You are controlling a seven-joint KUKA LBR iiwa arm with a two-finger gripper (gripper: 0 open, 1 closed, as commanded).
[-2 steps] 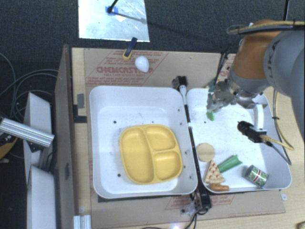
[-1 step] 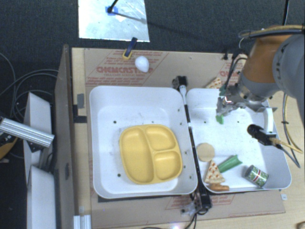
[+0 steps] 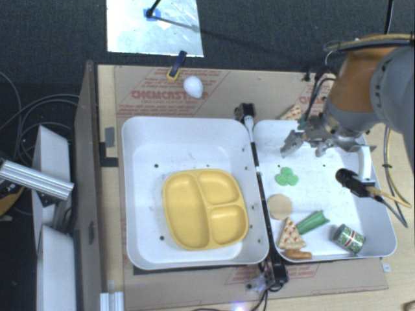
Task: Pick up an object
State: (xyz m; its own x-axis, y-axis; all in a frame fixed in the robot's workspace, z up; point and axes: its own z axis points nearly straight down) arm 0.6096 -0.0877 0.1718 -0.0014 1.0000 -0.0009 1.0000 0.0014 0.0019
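My gripper (image 3: 305,146) hangs over the back of the right bin (image 3: 382,229), with its fingers spread apart and nothing between them. In front of it and a little to the left, a flat green leafy piece (image 3: 286,177) lies on the bin floor. Closer to the front are a tan round disc (image 3: 280,205), a pizza slice (image 3: 291,234), a green cylinder (image 3: 311,221) and a small green-and-white can (image 3: 349,238). An orange-brown piece (image 3: 297,255) lies against the front wall.
The left bin (image 3: 139,173) holds a yellow divided tray (image 3: 205,208). A black divider (image 3: 256,173) runs between the bins. Behind the bins, a white ball (image 3: 193,86), a yellow-and-blue item (image 3: 175,68) and another pizza slice (image 3: 291,113) lie on the cardboard.
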